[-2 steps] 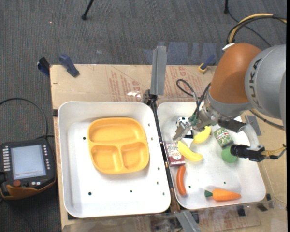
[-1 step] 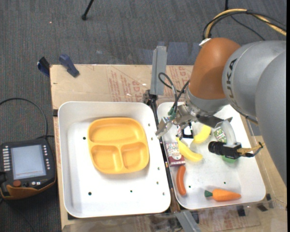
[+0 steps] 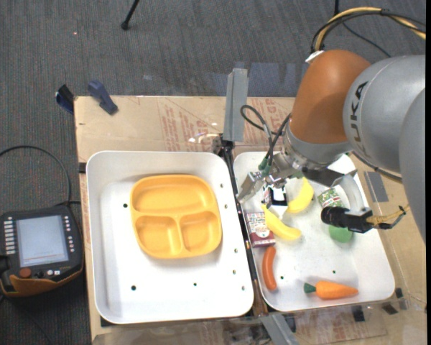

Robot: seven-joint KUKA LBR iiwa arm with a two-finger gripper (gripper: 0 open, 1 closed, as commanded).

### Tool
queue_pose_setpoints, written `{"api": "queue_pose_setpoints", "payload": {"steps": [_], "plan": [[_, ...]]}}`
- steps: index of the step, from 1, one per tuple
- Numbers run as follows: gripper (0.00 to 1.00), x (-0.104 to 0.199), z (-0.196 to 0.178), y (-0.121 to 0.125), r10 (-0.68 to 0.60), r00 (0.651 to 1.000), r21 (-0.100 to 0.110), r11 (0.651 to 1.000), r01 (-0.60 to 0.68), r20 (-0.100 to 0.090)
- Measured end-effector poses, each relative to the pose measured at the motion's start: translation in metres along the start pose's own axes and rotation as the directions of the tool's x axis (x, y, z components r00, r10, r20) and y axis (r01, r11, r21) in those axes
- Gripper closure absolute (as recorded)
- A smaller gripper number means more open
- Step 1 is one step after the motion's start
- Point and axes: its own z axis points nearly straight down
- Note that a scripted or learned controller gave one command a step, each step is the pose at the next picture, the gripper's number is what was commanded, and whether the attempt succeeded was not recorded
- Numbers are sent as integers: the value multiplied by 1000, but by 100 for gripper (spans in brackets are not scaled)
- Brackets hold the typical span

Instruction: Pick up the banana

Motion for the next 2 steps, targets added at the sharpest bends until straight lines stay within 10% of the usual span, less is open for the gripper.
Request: {"api": "queue_pose_setpoints", "payload": {"steps": [2], "plan": [[0,-95,87,-58,1,1000,1,1000,-1,-3]]}}
